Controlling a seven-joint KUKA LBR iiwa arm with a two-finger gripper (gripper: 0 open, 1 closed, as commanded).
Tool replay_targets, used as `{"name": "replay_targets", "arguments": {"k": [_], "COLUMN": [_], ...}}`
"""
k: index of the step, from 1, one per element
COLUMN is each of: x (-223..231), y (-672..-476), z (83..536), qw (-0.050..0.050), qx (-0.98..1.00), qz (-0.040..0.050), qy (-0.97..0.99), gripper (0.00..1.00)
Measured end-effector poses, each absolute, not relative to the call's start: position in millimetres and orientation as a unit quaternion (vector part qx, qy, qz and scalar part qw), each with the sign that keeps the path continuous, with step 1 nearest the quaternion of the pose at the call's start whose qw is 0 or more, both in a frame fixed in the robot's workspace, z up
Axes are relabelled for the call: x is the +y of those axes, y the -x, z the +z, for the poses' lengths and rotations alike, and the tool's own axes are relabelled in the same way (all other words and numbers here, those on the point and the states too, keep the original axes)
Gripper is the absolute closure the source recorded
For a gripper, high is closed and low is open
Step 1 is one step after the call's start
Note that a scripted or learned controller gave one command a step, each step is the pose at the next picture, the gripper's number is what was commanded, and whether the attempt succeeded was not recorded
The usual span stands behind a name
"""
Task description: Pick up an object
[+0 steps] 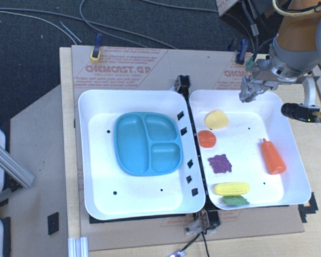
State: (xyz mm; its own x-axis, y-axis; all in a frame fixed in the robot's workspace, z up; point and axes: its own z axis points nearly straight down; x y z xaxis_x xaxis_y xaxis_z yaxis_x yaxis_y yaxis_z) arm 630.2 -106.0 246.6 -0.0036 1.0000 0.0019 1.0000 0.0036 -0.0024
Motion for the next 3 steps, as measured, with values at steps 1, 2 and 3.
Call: {"name": "replay_targets", "arguments": {"k": [1, 2, 3], "x": [-57.8, -3.8, 48.8], "y": [-608.7, -587.1, -570.7], "z": [253.4, 238.8, 246.2], "qw": [0.002, 0.003, 0.002], "qx": [-0.709, -0.709, -0.709], "qz": [-0.0003, 0.0007, 0.0000], "qy": [0.705, 0.705, 0.705], "gripper": [1.00, 1.00, 1.00]}}
